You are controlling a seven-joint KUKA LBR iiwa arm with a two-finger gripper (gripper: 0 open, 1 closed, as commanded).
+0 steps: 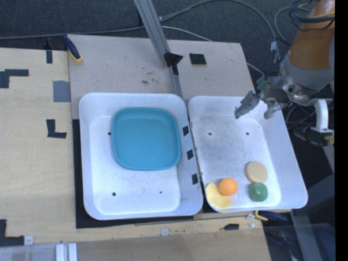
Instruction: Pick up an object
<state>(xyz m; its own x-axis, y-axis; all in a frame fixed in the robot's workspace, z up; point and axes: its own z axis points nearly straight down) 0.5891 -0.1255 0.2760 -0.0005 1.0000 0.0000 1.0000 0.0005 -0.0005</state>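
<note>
Two-finger grey gripper (256, 109) sits at the far right corner of the right-hand shallow white plastic bin (283, 140), fingers spread apart, nothing between them. It hangs off the grey arm with the orange band (310, 42) that comes in from the right, over bare bin floor, well apart from anything it could grab. Spread like that reads as ready to take something, not carrying.

Candidates are all bunched in the near corner of that same bin. Small round orange ball (228, 186) sits on or against a pale yellow flat piece (216, 198), which lies along the near-left wall. Just beside to the right, a small dark green round object (258, 192), and right behind it, touching or nearly so, a beige rounded oval object (255, 172). Cannot tell if green and beige actually touch. Tight cluster near the wall, so my guess is a straight-down grab risks nudging a neighbour or hitting the rim; the beige one looks most exposed on its far side.

Left-hand shallow white plastic bin (98, 145) holds a light blue rounded-square plastic plate (145, 138), lying flat, roughly centred toward the far side. Probably too wide and flat for these fingers, judging by look.

Judged stage: pick not yet done, gripper has to travel along the bin toward the near corner and descend. A grey metal pole (157, 31) slants across the bench behind the bins, out of the way.
</note>
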